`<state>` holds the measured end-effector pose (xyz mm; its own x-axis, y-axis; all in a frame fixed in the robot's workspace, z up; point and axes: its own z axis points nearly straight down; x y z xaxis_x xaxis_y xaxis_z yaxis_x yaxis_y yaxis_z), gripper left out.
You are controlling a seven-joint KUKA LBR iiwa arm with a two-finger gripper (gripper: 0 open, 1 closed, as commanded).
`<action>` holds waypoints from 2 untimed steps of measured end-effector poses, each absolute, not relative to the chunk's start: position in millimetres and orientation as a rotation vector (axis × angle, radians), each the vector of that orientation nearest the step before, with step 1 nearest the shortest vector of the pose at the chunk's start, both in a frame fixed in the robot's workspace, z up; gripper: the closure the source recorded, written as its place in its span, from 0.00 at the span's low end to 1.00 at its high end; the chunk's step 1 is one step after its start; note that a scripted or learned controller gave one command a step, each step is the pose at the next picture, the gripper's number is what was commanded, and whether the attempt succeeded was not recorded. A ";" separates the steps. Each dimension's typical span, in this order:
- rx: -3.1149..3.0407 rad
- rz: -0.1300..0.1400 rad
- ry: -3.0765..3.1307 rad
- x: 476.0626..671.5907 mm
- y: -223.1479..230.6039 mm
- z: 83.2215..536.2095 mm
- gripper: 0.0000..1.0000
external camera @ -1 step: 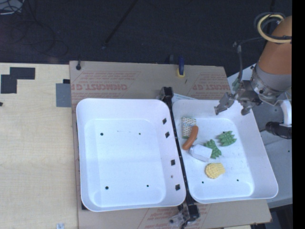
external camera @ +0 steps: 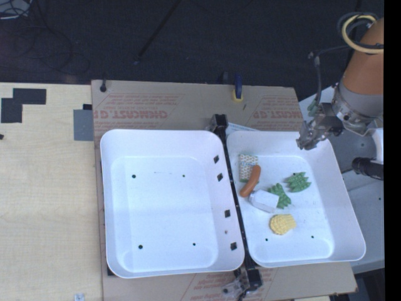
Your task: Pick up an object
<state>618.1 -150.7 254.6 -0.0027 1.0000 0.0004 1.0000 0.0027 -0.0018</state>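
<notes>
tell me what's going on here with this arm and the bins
A grey robot arm with an orange band reaches in from the right, its gripper hovering over the top right rim of the right bin. It holds nothing yet. That bin holds a small pile: an orange sausage-like piece, a striped cup, a white block, two green leafy pieces and a yellow corn piece. The left bin sits alongside.

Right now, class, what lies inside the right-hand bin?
In the right-hand bin: a striped block, an orange sausage, a white piece, two green leafy toys, and a yellow corn piece. What lies beneath them is covered.
</notes>
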 end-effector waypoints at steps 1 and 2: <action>-2.212 0.005 -2.219 548.2 -87.1 255.9 1.00; -2.211 0.005 -2.224 603.1 -29.0 182.6 1.00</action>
